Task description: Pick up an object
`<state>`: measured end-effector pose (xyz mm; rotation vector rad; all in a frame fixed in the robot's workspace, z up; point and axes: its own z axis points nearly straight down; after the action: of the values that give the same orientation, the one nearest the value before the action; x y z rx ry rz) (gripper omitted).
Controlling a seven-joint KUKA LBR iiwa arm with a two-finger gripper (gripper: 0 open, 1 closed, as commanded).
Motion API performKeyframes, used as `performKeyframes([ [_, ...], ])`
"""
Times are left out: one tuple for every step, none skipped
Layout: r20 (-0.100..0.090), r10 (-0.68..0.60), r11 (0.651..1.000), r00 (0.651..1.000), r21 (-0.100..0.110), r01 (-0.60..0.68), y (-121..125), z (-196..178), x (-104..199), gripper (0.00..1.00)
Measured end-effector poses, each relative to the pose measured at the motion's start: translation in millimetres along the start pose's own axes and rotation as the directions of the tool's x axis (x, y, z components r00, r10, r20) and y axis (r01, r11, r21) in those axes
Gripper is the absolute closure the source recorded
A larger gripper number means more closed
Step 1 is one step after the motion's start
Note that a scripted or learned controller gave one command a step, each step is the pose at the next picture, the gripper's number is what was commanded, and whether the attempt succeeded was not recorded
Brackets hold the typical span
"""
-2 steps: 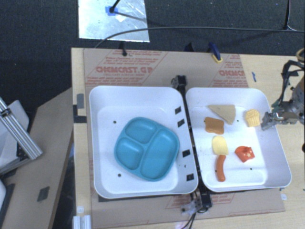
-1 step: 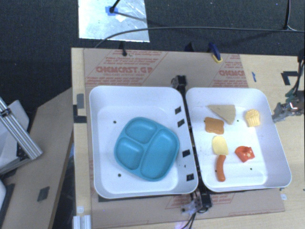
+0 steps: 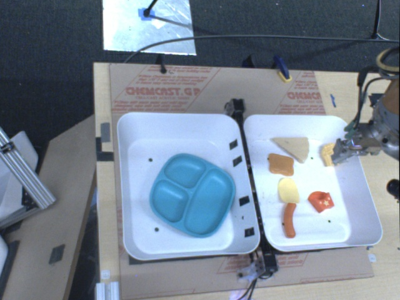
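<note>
Two shallow white plastic bins sit side by side: left of the divider, a smooth blue compartment tray; right of it, a tan wedge, an orange slab, a yellow lump, a sausage and a red piece. Farthest right of the divider, the metal gripper meets a yellow block; its grip cannot be judged.

The pincer sits at a small yellow piece by the right bin edge.
</note>
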<state>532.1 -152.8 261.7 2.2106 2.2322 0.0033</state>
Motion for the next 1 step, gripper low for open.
performKeyframes([
  [0.0,-0.001,1.0,1.0,0.0,0.001,0.2,-3.4,53.6,1.0],
])
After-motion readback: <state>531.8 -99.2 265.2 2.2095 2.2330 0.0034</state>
